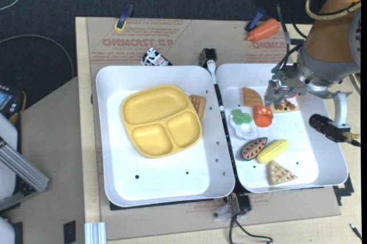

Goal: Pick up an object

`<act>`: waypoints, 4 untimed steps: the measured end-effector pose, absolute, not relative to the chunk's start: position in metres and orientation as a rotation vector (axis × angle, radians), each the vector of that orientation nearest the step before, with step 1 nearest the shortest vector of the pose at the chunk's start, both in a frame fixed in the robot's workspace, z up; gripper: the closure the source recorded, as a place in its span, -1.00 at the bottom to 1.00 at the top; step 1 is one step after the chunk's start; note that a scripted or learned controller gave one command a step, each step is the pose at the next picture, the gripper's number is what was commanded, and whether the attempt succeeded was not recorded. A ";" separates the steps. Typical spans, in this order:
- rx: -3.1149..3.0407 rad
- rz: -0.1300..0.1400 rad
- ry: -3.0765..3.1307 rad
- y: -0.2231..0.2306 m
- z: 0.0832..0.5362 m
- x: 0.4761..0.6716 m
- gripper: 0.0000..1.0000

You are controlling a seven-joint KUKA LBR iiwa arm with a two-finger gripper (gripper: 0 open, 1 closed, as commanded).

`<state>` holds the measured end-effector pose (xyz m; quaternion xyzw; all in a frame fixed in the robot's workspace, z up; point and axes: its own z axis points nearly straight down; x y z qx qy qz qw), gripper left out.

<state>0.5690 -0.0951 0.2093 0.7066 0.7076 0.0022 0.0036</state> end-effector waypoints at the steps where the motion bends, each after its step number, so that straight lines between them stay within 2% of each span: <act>1: 2.217 0.004 2.220 -0.095 0.226 0.570 1.00; 2: 2.215 0.005 2.223 -0.074 0.235 0.595 1.00; 3: 2.224 -0.004 2.222 -0.084 0.220 0.590 1.00; 4: 2.216 0.004 2.221 -0.071 0.231 0.604 1.00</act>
